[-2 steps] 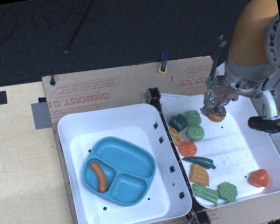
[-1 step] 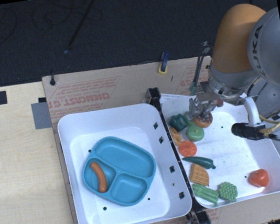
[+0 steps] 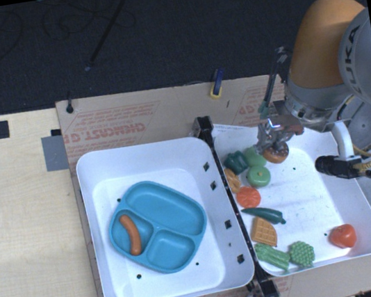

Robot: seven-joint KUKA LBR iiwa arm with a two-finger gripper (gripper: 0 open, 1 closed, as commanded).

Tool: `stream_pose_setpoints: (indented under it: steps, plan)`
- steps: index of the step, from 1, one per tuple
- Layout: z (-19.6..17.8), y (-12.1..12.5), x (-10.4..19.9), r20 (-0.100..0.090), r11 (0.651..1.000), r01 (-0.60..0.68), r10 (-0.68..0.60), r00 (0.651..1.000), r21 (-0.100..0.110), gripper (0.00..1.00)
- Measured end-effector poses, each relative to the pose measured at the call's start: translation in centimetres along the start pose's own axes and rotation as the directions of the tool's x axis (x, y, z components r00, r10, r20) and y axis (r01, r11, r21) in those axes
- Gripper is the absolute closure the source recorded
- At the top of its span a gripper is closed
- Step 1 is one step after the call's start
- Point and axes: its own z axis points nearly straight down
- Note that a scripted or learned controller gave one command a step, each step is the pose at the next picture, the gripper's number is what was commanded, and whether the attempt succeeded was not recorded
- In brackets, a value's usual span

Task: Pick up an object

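A small round orange-and-red toy food piece (image 3: 276, 154) sits at the far end of the right white bin (image 3: 356, 218), seemingly pinched between the closed-in fingers of the two-finger gripper (image 3: 273, 142). Just left lie green toy vegetables (image 3: 247, 167). The left white bin (image 3: 116, 283) holds a blue sectioned plastic plate (image 3: 166, 225) carrying an orange toy sausage (image 3: 131, 234).

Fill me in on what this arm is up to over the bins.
The gripper is down at the far end of the right bin, right over a small orange-and-red toy food piece. Whether it has hold of it cannot be told from here. Other toy foods lie in that bin, among them a red tomato near the front corner and a waffle piece. In the left bin, a blue divided plate carries a sausage.
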Motion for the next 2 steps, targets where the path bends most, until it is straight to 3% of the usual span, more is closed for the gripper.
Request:
stream_pose_setpoints:
  steps: [2]
  plan:
    - [1.95, 0.25, 0.32, 0.000, 1.000, 0.000, 0.000, 1.000, 0.004, 1.00]
